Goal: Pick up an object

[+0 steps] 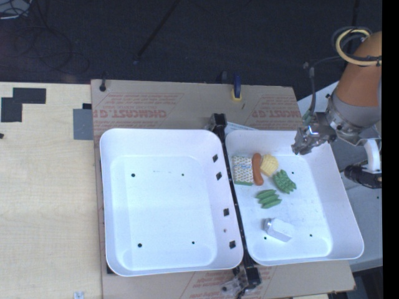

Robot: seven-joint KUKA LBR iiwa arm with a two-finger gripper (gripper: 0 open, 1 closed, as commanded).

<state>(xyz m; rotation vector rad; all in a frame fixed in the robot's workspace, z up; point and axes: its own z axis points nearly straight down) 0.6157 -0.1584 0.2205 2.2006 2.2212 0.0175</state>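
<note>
Bench: pale wood on the left, with a cardboard sheet [187,108] under two shallow white bins set side by side.
Nearest item: a small white block [278,230] lies low in the right bin [340,229], well apart from the rest.
Green pods: one bunch [269,197] sits near the bin's middle, a second bunch [285,181] just beside it, up and to the right.
Cluster behind: a checkered packet [242,169], an orange sausage-like piece [257,169] and a yellow corn piece [269,164] lie close together in a row.
Left bin [118,161]: white floor with a few dark dots.
Claw [303,142]: over the right bin's far right rim, clear of every item; I cannot tell its state.
Arm [358,83]: orange band above grey, coming from the right.
</note>
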